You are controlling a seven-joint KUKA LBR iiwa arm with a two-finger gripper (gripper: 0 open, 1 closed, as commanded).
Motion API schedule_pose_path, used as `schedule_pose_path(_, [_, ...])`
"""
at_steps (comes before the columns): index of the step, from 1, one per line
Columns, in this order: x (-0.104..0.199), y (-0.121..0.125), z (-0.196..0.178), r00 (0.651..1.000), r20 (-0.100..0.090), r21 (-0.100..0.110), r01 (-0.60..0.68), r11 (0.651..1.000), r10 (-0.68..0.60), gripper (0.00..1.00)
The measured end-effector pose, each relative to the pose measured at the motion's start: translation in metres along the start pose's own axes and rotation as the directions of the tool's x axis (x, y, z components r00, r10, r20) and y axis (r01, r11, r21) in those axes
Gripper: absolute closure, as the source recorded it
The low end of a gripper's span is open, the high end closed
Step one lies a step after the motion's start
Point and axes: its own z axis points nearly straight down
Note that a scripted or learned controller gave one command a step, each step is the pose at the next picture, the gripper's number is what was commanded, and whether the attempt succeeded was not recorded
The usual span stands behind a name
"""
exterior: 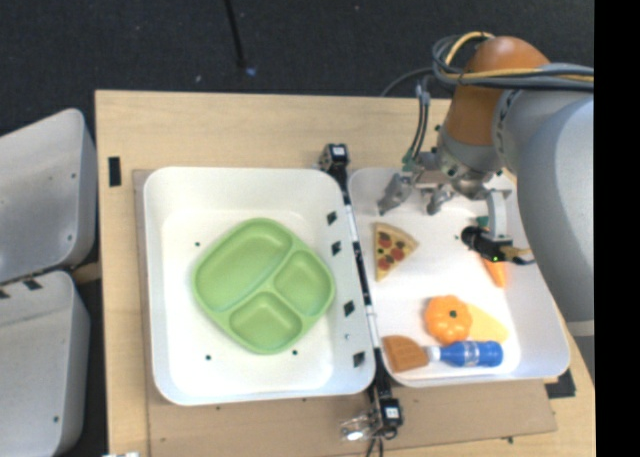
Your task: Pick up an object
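While the gripper (412, 196) hangs over the far end of the right bin (540, 330), its fingers stand spread with nothing between them.

Candidates, all in the right bin:
- pizza slice (392, 249), just near of the gripper, lying flat against the left wall. Closest target.
- pumpkin (448, 317), mid-bin toward the near end, resting against a yellow wedge (488, 325).
- blue bottle (468, 354) on its side along the near wall, touching a brown piece (404, 352).
- carrot (497, 270) by the right wall, partly under a black fitting on the arm.

Left bin (160, 345) holds a green tray (262, 285); too broad and flat, skip.

Judgement: the slice is nearest but thin, so the fingers would need to reach the floor and straddle its narrow width; a shallow descent likely closes on air. The pumpkin looks the safer grab: rounded, tall, open space on its far and left sides. Centre over it, turn the jaws so the wedge stays outside them, descend fully, then close.
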Motion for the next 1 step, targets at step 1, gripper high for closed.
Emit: schedule_pose_path(1, [-0.0010,0.0012,-0.0130,1.000,0.002,-0.005,0.001,1.000,-0.001,1.00])
